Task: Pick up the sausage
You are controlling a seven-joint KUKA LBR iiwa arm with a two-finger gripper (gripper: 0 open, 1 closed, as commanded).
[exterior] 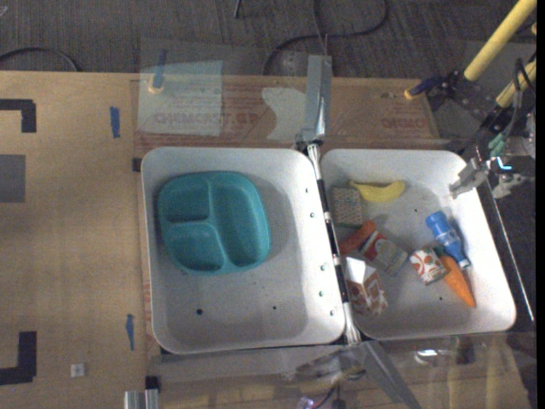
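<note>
Leftmost, a teal divided plate [213,221] sits in the left bin [170,313]. Across in the right bin [502,313], the reddish sausage [361,234] lies near the divider, below a banana [380,191]. Far right, the gripper [477,175] hovers; finger spread unclear.

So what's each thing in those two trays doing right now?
Teal plate: lying flat in the left tray.
Banana: lying near the right tray's far side.
Sausage: lying among the items by the divider, untouched.
Blue bottle: on its side.
Carrot: lying flat near the blue bottle.
Carton: tipped over.
Pincer: at the right tray's far right corner, holding nothing.
</note>
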